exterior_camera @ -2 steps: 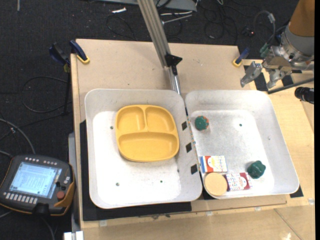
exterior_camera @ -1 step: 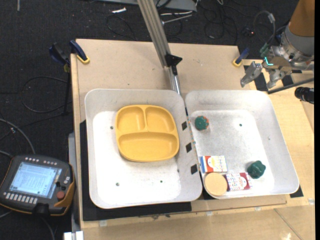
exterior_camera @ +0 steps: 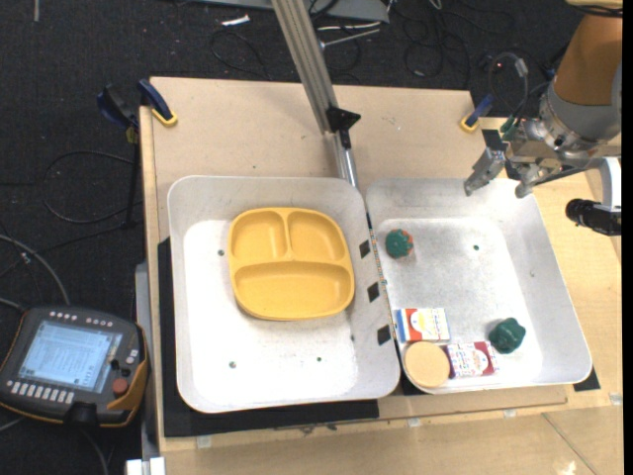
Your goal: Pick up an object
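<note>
Holding a yellow tray [exterior_camera: 292, 263], left bin [exterior_camera: 198, 226]; right bin [exterior_camera: 539, 236], perhaps five small items; jaws [exterior_camera: 497, 178] apart, empty

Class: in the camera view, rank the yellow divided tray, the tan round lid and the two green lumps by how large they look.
1. Yellow divided tray, by far the largest.
2. Tan round lid.
3. Green lump by the right bin's front and green lump near the divider: too alike to rank.
</note>
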Controlling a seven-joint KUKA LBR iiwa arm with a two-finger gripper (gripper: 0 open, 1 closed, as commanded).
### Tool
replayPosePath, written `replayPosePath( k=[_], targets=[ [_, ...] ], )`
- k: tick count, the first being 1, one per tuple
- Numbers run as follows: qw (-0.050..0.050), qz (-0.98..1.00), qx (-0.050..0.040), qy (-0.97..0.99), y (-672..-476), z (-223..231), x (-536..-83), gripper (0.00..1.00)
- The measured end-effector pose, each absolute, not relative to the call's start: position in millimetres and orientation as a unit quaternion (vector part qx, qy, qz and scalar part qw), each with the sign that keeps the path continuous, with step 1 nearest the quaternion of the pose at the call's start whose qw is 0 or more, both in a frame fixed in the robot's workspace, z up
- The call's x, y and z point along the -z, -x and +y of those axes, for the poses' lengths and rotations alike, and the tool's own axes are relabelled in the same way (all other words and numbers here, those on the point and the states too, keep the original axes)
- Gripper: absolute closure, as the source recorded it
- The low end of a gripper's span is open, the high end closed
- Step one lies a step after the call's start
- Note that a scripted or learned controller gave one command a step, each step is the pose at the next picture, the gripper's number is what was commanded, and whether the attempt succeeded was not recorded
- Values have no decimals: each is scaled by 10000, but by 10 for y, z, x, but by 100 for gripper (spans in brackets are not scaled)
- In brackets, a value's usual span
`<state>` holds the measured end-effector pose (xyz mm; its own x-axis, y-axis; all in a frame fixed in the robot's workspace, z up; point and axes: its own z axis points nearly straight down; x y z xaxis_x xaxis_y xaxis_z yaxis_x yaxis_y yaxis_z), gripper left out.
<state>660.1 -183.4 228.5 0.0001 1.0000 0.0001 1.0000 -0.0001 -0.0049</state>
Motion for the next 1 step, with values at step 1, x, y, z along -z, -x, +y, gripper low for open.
replayPosePath(
  k=[1],
  targets=[
    [13,-7082,-14,7060,-6678,-1828,-1811,0]
  ],
)
